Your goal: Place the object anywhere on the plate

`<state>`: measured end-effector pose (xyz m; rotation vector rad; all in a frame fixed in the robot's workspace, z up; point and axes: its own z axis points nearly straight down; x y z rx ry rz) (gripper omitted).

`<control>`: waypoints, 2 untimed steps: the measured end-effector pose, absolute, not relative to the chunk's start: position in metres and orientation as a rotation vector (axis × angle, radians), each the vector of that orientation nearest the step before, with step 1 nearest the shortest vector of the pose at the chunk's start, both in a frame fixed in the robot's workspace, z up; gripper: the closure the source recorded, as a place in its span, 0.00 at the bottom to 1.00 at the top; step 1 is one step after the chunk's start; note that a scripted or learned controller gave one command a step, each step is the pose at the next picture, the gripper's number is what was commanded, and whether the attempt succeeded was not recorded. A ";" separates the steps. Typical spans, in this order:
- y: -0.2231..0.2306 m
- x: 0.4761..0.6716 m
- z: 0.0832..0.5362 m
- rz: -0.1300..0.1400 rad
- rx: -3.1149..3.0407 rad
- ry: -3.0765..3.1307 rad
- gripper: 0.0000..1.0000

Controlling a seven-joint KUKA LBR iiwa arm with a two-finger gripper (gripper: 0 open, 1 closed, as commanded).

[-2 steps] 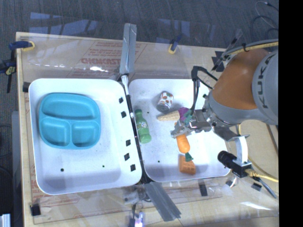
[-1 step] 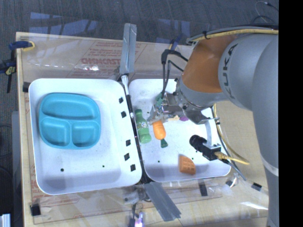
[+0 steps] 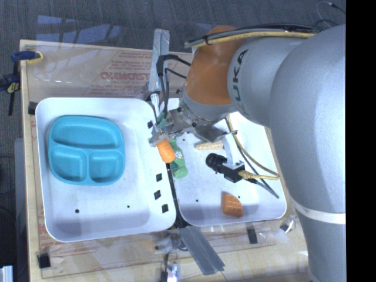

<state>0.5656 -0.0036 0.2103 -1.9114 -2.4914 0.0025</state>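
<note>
Orange object (image 3: pixel 166 151) sits right at the tip of my end effector (image 3: pixel 160 138), over the ridge where the two white bins meet, on the right bin's (image 3: pixel 258 211) side of it. From this angle I cannot tell whether my end effector is wide, narrow or gripping it; the orange object touches its lower end. A green piece (image 3: pixel 178 169) lies against the orange object's lower right, inside the right bin. Also in that bin, a pale stick (image 3: pixel 209 146) lies near my wrist and an orange wedge (image 3: pixel 231 205) rests well apart, toward the near edge. The blue divided plate (image 3: pixel 86 150), with three compartments, lies flat in the left bin (image 3: pixel 94 222), well apart from the orange object. Both bins rest on the tabletop (image 3: pixel 70 63).
</note>
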 end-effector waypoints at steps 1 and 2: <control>0.098 0.621 0.199 0.002 -1.549 -2.731 1.00; 0.097 0.621 0.199 0.002 -1.549 -2.731 0.00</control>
